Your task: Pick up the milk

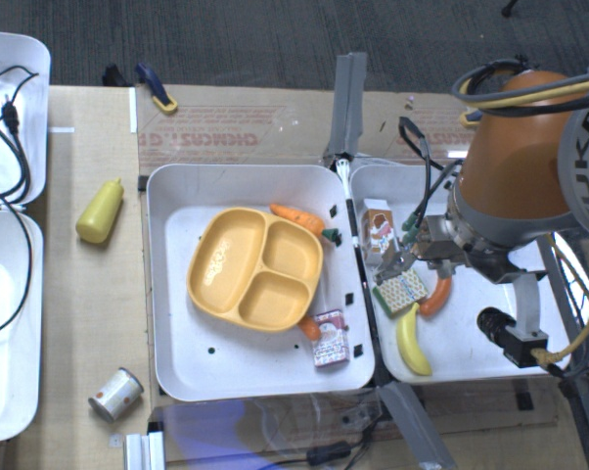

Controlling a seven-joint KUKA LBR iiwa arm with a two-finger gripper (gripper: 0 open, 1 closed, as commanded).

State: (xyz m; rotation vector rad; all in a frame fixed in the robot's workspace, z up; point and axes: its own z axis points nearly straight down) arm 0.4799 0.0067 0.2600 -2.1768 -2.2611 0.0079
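A small pink-and-white carton [331, 338], which looks like the milk, lies on its side in the left bin [177, 292], near that bin's front right corner and just below the yellow plate. My gripper [400, 260] hangs over the right bin [471, 355], above a green-and-white checked packet [402, 290]. The carton lies to the gripper's lower left, across the wall between the two bins. Nothing of the carton touches the gripper.
A yellow divided plate [257, 267] fills the left bin's middle, with a carrot [299, 217] at its top right. The right bin holds a white-and-brown packet [378, 231], a red sausage [436, 298] and a banana [412, 341]. On the bench lie a mustard bottle [100, 212] and a can [115, 393].
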